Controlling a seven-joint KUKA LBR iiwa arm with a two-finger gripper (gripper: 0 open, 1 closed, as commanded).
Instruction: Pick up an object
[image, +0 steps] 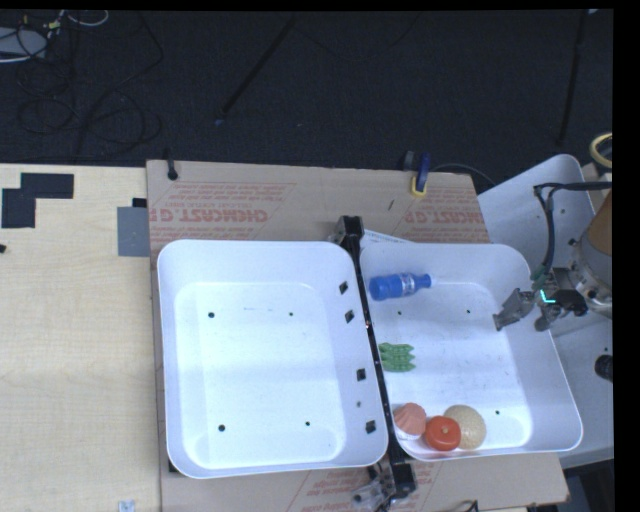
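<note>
The right bin (540, 400) holds a blue bottle with a white cap (399, 285) lying near its back left corner. A small green pod-like item (396, 357) lies by the bin's left wall. At the front sit a pinkish round piece (409, 418), a red tomato-like ball (442, 433) and a beige round piece (467, 424), bunched together. My gripper (527, 312) hovers at the right bin's right edge, well apart from all of these objects. Its two fingers are spread, with nothing between them.
The left bin (175, 300) stands beside the right one, with a black divider strip (365, 340) between them. Both rest on a cardboard sheet (300, 200). Cables and the arm's wrist (580, 290) crowd the far right.
</note>
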